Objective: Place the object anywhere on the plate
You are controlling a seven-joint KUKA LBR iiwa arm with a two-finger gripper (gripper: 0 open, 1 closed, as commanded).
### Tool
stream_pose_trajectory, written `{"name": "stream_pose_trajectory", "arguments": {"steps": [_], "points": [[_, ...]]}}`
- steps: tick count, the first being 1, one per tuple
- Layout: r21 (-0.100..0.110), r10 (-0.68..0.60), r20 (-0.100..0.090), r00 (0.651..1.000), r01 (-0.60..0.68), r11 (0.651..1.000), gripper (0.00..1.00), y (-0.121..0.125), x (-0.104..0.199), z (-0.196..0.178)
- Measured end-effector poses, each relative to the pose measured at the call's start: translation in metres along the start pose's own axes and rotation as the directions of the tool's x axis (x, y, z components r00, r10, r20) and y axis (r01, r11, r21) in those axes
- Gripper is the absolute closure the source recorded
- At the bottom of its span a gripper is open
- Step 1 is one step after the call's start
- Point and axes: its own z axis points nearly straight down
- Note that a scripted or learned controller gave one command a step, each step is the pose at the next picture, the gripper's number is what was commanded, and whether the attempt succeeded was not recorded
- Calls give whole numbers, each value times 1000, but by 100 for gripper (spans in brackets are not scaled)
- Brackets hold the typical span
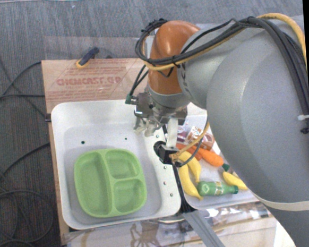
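A light green divided plate (pixel 110 182) lies in the left white bin (pixel 75 126), toward its front, with nothing on it. My gripper (pixel 147 125) hangs under the orange wrist band, over the back right part of the left bin near the wall between the two bins. It is above and to the right of the plate, apart from it. I see nothing held in it. The right bin (pixel 213 198) holds a yellow banana (pixel 189 180), an orange carrot (pixel 210 157), a green bottle (pixel 215 188) and a red and white packet (pixel 190 135).
The big grey arm covers most of the right bin. A second yellow banana (pixel 231 179) lies beside the bottle. A cardboard sheet (pixel 87 80) with an orange-handled tool (pixel 87 56) lies behind the left bin. Cables run over the carpet at the left.
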Motion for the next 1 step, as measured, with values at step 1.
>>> {"name": "stream_pose_trajectory", "arguments": {"steps": [1], "points": [[1, -214, -2, 977, 214, 977, 100, -44, 69, 27]]}}
